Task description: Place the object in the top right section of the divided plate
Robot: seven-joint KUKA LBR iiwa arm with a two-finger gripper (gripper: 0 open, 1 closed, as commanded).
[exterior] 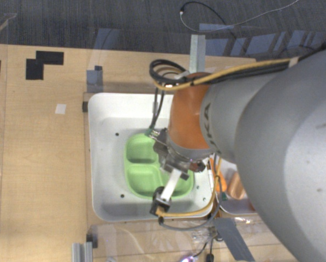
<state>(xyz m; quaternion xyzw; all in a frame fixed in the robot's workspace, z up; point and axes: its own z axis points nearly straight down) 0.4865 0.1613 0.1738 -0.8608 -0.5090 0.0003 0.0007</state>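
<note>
1. Camera view: my gripper (176, 167) hangs low over the green divided plate (136, 147), which lies in the left bin (100, 146), toward that bin's right edge and near corner. I judge it is there because the plate's top right section is the target.
2. My wrist and the orange band (187, 119) cover the gripper from above, so I cannot tell whether it is apart, together or clamped on anything.
3. I can see 2 plate sections on the plate's left side, and both look bare. The top right section lies under my wrist, so I cannot tell whether the object is already there.
4. A copper-coloured thing (237, 185) shows just past the left bin's right edge, under my arm (283, 146). It may be the object, but I cannot be sure.
5. Black patches (42, 64) sit at the bench's (37, 162) far left corner, well apart from the plate.
6. Nothing blocks the plate itself. The nearest hazard, I judge, is the left bin's right wall.
</note>
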